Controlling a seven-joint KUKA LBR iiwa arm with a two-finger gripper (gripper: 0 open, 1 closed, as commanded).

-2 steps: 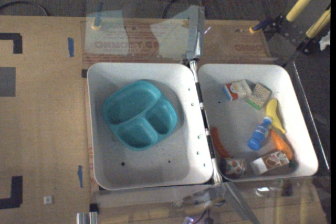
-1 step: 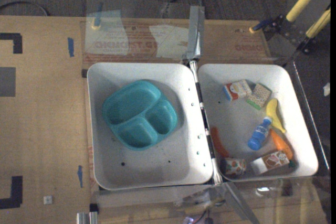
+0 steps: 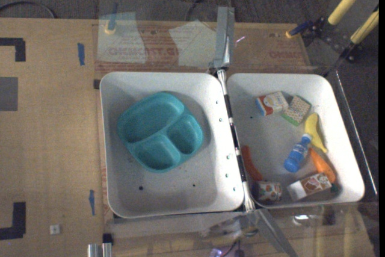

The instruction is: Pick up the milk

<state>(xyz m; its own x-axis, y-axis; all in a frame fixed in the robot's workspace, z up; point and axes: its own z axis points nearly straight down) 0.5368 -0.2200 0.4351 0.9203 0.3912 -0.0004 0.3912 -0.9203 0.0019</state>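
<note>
camera view looks down on two white bins side by side on the bench. nearest the camera, along the front wall of the right bin (image 3: 355, 180), lies a small carton on its side (image 3: 309, 186) — brown and white, probably the milk, though its print is too small to read. just left of it sits a little round can (image 3: 270, 191), and a thin red-orange piece (image 3: 251, 164) runs up along the bin's left wall. an orange carrot-like piece (image 3: 323, 167) touches the carton's far right corner. further back a blue bottle (image 3: 297, 154) lies tilted near the middle, with a yellow banana (image 3: 314, 132) just beside it on the right. at the far end are two small boxes — one red, white and blue (image 3: 271, 103), one pale with a green edge (image 3: 296, 109).

the left bin (image 3: 120, 198) holds a teal divided plate (image 3: 159, 130), three compartments, nothing in them.

no gripper appears over the bins, so its state cannot be told.
</note>
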